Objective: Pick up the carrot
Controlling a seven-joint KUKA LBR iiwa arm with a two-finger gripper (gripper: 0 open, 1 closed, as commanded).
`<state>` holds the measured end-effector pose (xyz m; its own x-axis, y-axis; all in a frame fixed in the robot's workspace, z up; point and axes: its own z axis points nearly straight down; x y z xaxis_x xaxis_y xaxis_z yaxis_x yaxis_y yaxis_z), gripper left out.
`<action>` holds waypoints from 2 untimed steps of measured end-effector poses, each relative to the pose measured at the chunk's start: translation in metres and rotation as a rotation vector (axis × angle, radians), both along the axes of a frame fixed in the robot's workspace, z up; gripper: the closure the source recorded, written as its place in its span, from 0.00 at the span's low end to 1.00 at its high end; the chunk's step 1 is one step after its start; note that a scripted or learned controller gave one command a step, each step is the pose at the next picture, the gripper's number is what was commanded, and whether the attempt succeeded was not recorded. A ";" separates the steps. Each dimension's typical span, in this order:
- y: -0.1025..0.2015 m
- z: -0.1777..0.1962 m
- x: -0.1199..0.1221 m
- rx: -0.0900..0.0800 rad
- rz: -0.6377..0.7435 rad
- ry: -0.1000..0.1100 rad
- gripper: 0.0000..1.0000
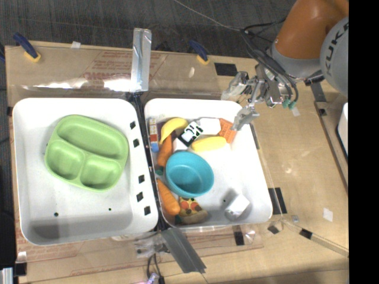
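An orange carrot [169, 199] lies in the right bin [254, 176] at its lower left, just below the blue bowl [189, 173]. A second orange carrot-like piece [164, 151] leans between the bowl and a yellow banana [172, 126]. My gripper [238, 104] hovers over the bin's upper right corner, far from both carrots. Its fingers are open with nothing between them. One fingertip [243, 118] hangs close to an orange item [227, 129] at the bin's top right.
A green divided plate [86, 152] lies in the left bin [35, 218]. The right bin also has a yellow lemon-like object [208, 144], a black-and-white item [190, 132], a white block [238, 206] and a flat piece [190, 213] near the front wall.
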<state>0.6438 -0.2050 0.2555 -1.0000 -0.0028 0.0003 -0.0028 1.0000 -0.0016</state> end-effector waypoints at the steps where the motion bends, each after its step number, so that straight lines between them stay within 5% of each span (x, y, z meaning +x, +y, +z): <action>1: -0.004 -0.161 -0.078 0.000 -0.144 -0.006 0.00; 2: -0.002 -0.163 -0.141 0.003 -0.267 -0.003 0.00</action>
<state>0.5028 -0.2072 0.0929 -0.9653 0.2610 -0.0028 0.2610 0.9653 0.0015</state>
